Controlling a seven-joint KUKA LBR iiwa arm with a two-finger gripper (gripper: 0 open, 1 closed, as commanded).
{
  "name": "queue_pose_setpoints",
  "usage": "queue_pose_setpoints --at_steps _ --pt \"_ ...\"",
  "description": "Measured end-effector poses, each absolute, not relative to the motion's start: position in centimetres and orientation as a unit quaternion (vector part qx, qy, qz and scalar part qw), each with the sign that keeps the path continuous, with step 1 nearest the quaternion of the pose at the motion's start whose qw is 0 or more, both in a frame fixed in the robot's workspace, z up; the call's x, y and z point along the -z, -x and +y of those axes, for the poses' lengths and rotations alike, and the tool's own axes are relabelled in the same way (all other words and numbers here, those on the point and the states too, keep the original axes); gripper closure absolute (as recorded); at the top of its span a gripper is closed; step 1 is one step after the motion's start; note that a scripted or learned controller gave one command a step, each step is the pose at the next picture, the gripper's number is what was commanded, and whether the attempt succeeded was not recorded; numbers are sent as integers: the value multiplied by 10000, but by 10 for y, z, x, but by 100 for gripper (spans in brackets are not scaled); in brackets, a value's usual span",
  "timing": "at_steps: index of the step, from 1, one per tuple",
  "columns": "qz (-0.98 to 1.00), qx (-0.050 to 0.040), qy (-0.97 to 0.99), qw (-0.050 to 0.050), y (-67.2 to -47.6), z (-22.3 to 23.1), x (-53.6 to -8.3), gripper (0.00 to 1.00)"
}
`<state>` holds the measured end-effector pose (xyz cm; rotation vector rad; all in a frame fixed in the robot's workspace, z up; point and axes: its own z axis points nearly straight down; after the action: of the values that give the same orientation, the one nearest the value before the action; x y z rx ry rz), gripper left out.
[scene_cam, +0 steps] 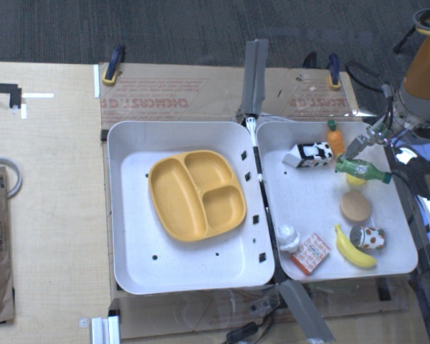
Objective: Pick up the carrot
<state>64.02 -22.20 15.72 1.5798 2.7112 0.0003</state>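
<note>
The carrot (335,139) is small and orange with a green top. It lies near the far wall of the right bin (301,206). My gripper (361,145) hangs just right of the carrot, slanting down and to the left, above a green bottle (363,169). Nothing shows as held in it. The arm comes in from the upper right.
A black-and-white carton (309,155) lies left of the carrot. A yellow fruit (355,181) sits under the bottle. Nearer are a tan round piece (355,207), a banana (355,250), a patterned can (370,238), a red packet (312,253) and a white lump (287,236). The left bin holds a yellow divided plate (197,194).
</note>
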Motion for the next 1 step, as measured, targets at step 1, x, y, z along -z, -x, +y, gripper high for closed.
queue_pose_setpoints --at_steps 1 --pt "8855 0 -4646 22 -660 -204 -142 0"
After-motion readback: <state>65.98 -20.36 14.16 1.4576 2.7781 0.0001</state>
